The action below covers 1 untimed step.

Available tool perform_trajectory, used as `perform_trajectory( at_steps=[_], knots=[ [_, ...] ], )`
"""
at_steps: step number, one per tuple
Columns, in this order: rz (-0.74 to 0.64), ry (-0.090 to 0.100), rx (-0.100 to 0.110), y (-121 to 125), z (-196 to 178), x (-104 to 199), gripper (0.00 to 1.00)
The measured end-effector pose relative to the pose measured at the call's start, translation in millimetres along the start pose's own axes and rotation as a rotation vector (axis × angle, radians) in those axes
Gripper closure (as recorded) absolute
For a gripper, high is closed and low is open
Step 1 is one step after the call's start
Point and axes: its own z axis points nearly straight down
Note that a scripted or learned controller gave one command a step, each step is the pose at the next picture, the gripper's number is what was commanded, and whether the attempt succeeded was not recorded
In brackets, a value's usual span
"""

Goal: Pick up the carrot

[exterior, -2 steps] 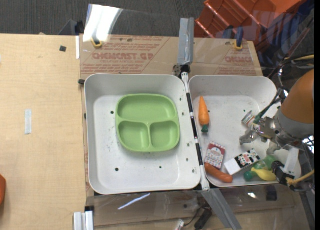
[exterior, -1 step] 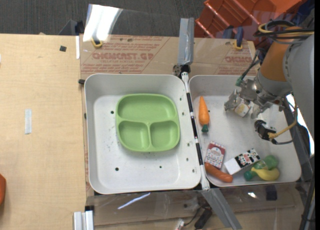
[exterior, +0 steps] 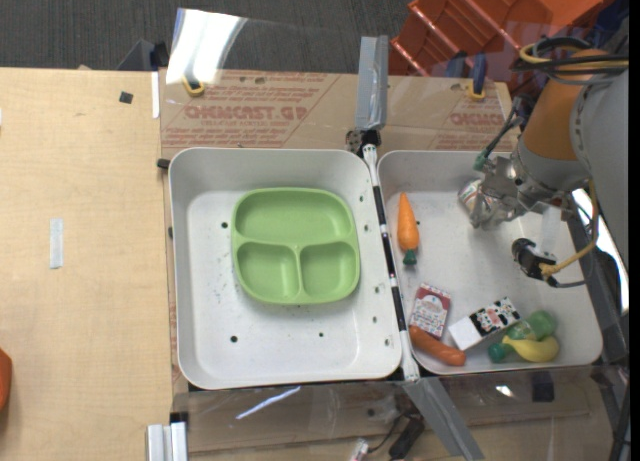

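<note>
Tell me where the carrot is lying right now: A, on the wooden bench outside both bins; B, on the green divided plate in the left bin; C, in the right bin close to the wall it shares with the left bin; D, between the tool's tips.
C: the carrot lies on the floor of the right bin, close beside the wall shared with the left bin, apart from the tool.

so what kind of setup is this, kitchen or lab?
Looks like a robot lab pick-and-place bench, not a kitchen: two white bins on a bench, an industrial arm's gripper over the right one, and toy items like a carrot and a green divided plate.
</note>
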Motion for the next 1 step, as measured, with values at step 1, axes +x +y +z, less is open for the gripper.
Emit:
perform_trajectory(
  at_steps=[1],
  knots=[
    [0.0,0.0,0.0,0.0,0.1,0.4,0.0]
  ],
)
